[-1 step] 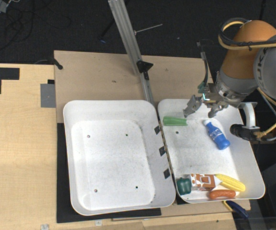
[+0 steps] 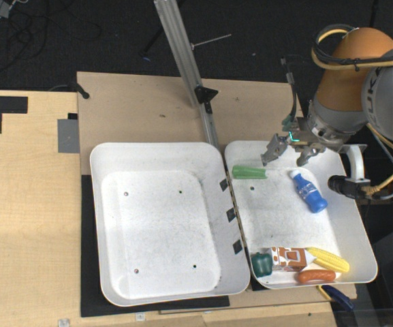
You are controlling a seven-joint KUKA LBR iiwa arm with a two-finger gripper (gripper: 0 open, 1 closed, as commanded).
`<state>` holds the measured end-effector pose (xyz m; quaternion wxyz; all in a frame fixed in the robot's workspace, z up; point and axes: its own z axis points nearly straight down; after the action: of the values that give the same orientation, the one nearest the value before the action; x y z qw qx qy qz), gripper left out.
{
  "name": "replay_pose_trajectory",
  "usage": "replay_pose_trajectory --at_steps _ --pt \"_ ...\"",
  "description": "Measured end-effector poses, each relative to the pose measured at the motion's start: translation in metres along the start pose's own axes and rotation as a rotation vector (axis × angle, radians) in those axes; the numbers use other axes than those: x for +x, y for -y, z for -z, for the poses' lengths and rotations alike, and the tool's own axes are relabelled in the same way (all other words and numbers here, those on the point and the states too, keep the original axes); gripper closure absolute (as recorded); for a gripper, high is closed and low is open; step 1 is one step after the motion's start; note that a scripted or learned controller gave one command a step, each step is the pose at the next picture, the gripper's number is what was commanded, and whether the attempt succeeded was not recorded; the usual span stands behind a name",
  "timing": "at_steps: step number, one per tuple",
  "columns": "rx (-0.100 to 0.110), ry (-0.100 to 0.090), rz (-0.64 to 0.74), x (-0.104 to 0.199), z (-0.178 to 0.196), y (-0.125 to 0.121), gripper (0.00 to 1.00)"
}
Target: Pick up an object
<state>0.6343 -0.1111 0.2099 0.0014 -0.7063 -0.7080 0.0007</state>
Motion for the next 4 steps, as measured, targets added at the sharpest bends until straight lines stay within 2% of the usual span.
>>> replay_pose_trajectory --at_steps 1,2,3,4 --pt "0.005 0.000 -0.003 -0.009 -0.051 0.005 0.00" --pt "0.006 -0.001 -0.005 -0.001 -0.100 0.011 0.00" --pt "0.001 0.001 -0.006 -0.001 -0.119 0.011 0.00" --pt "0.001 0.000 -0.010 -0.002 -0.109 0.011 1.00"
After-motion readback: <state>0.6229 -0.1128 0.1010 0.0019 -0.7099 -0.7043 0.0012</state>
